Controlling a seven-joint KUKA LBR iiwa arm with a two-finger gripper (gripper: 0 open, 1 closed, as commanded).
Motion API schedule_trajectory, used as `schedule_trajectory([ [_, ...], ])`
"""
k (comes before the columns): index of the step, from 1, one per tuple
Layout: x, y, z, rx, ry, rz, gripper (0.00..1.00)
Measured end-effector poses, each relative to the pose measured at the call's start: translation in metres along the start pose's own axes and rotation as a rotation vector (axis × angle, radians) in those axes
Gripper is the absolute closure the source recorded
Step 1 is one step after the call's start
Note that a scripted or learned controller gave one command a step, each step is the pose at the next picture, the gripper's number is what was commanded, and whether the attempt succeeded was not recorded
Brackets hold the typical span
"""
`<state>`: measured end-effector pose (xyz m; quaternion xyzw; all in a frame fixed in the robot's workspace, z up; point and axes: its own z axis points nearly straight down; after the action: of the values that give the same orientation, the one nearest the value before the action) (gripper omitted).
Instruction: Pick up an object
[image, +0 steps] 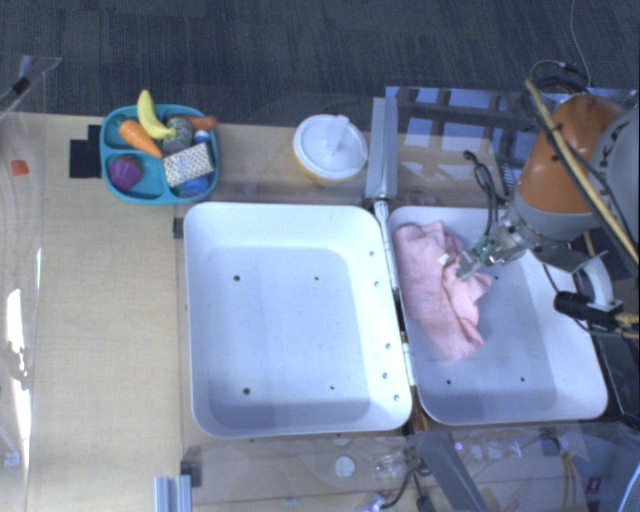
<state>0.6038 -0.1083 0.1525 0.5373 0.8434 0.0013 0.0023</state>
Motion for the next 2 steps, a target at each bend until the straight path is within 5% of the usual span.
schedule_trajectory([
  [1, 0.022, 0.074, -0.034, -0.001, -0.001, -0.247, 1.0],
  [2, 0.063, 0.05, -0.092, 0.0, 0.0, -0.089, 1.0],
])
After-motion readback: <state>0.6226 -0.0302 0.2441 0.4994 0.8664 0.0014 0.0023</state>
